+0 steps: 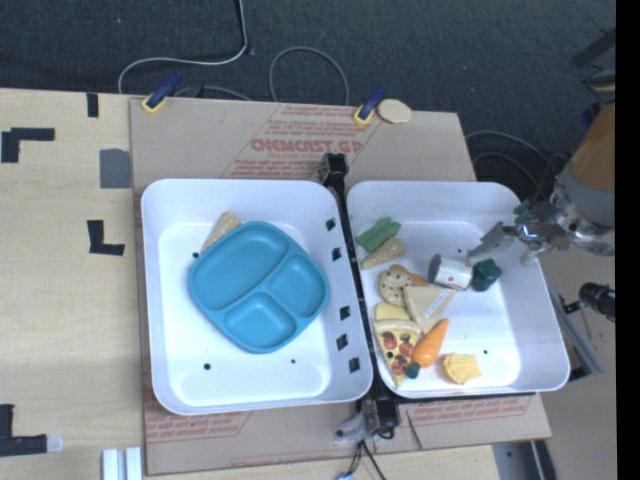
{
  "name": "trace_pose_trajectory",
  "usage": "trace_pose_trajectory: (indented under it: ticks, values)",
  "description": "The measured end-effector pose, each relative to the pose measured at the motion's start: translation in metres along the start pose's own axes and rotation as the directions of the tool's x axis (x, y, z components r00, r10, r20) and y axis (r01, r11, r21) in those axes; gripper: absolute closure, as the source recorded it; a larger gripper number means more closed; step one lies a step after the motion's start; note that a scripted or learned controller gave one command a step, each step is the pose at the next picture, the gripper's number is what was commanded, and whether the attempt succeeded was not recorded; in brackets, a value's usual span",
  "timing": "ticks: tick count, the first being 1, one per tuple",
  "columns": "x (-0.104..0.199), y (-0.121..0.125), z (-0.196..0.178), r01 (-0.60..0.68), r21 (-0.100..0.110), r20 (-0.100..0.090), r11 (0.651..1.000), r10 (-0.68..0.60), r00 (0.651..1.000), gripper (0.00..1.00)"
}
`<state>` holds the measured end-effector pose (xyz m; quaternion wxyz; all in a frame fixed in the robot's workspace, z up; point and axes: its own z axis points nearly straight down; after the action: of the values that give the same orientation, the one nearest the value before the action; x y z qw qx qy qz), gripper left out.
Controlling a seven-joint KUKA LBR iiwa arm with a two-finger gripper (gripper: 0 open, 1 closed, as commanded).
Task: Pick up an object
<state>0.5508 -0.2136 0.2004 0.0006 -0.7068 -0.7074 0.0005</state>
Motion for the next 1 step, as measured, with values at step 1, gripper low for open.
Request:
trace_pose_trajectory:
  ticks: [1]
  values:
    - [0.0393,-0.0078,0.0999,0.0,-0.012,0.003,1.0,0.0,1.0,0.0]
